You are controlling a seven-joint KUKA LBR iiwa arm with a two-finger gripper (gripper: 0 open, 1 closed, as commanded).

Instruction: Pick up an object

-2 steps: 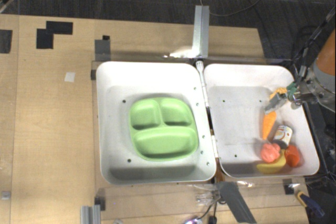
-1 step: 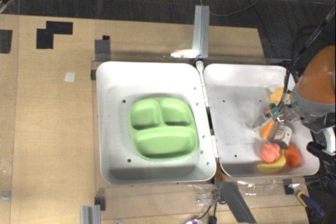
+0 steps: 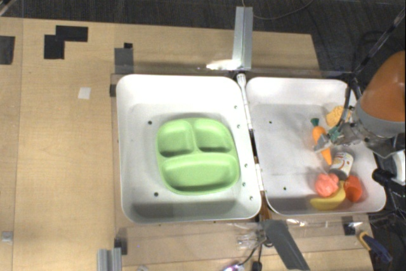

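Several small toy foods lie at the right side of the right bin (image 3: 285, 136). An orange carrot (image 3: 317, 134) and a yellow piece (image 3: 334, 115) lie farthest back. Nearer the front are a pink lump (image 3: 327, 184), a yellow banana (image 3: 330, 201) and a red tomato (image 3: 353, 189). A small white and black item (image 3: 343, 164) lies between the two groups. My gripper (image 3: 338, 136) hangs low over the carrot and a second orange piece (image 3: 327, 155). The arm's orange band (image 3: 387, 91) stands over the bin's right rim.
The left bin (image 3: 136, 136) holds a green divided plate (image 3: 196, 154). A metal post (image 3: 243, 38) rises behind the seam between the bins. Cables run across the dark floor at the back.
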